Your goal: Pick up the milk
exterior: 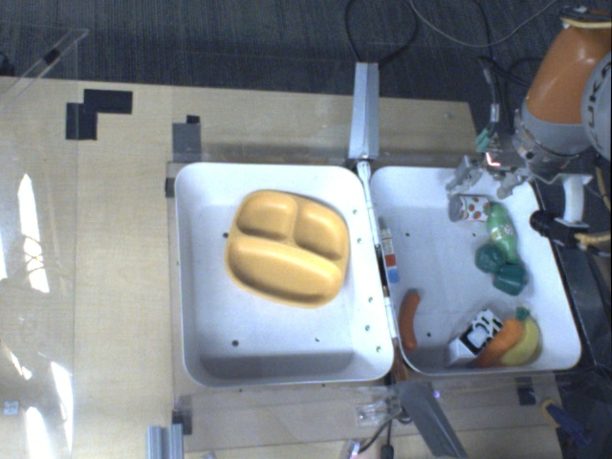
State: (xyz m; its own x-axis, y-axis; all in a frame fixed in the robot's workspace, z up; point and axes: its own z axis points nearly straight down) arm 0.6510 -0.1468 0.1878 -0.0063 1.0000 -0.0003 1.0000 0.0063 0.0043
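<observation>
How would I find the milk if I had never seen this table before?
Look in the right-hand white bin, the one crowded with little toys. Go to its front corner, where a banana and a carrot lie together. The milk is the small white carton with black patches tucked against them, the only boxy black-and-white thing in that bin.

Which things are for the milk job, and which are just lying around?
For the job: claw; black-and-white carton, probably the milk.
Lying about: yellow tray, sausage, carrot, banana, green bottle, spotted box.
</observation>
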